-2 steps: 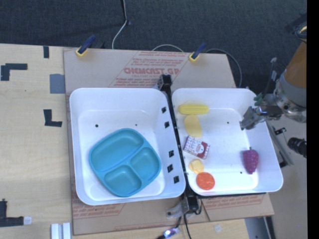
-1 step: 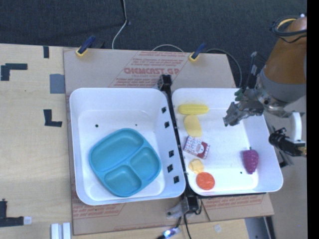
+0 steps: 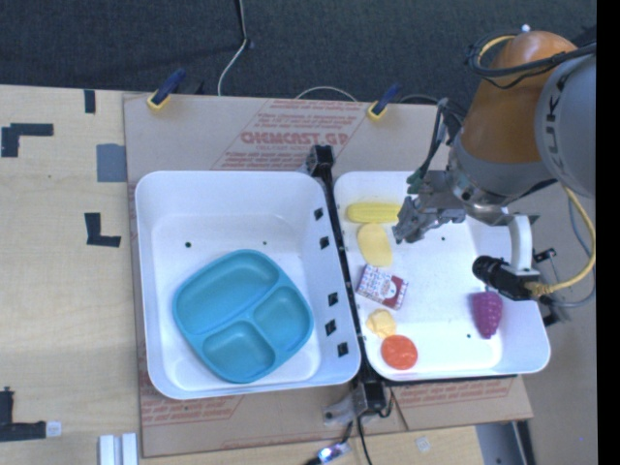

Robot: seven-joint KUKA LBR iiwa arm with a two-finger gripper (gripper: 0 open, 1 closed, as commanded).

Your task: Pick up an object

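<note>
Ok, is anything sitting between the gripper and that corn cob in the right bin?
Nothing visible does. The gripper is just right of the corn cob, with bare white bin floor around it. The pale yellow piece lies just below the cob, beside the path rather than across it.

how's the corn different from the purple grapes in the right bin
The corn is yellow and lies crosswise near the bin's far left corner; the grapes are purple and lie lengthwise near the right wall. The corn sits close beside the gripper, with a yellow lemon touching it; the grapes lie apart from the other food. Both are small toy foods resting on the floor of the right bin.
</note>
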